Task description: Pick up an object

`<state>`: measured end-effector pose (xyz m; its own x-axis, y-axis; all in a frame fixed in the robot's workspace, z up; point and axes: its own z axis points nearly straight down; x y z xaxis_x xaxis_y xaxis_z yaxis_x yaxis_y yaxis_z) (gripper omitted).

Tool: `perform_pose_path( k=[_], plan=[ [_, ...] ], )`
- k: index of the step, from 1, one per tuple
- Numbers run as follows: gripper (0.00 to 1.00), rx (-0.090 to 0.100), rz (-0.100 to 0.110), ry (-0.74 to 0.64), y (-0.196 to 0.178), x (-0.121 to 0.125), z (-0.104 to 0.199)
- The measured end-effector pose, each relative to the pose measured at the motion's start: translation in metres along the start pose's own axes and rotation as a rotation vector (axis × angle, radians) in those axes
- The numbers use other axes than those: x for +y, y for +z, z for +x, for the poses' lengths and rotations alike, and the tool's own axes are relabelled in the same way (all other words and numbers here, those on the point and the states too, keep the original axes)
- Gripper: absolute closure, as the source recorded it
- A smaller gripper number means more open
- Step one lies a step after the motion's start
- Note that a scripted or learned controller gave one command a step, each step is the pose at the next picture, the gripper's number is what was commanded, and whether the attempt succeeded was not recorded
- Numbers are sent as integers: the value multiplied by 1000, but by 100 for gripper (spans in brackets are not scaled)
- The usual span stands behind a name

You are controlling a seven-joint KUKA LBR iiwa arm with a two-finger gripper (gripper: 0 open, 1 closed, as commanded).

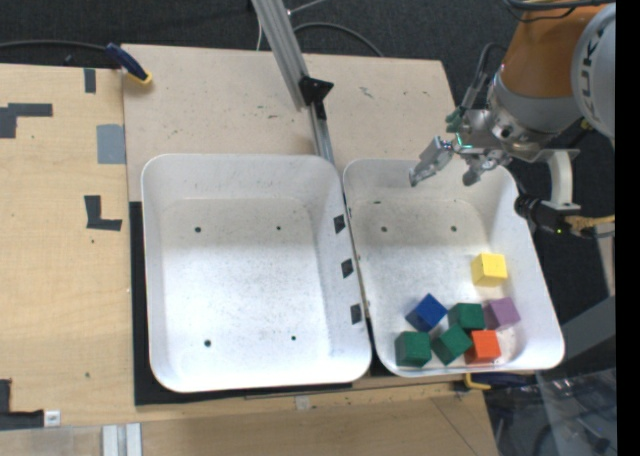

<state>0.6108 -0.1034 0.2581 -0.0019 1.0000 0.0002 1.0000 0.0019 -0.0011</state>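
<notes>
Above the right bin's [520, 234] far edge, the gripper [446, 170] hangs with fingers spread wide — nothing between them; coloured blocks [455, 329] cluster well apart at the near end.

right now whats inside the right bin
The right bin holds small blocks bunched at its near corner: yellow block, blue block, purple block, orange block and three green blocks. Anything beneath the cluster is covered.
</notes>
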Motion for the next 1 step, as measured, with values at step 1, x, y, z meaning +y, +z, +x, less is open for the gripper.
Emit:
perform_pose_path(
  k=[1],
  plan=[
    [0, 0, 7, 1, 65, -1, 2]
  ],
)
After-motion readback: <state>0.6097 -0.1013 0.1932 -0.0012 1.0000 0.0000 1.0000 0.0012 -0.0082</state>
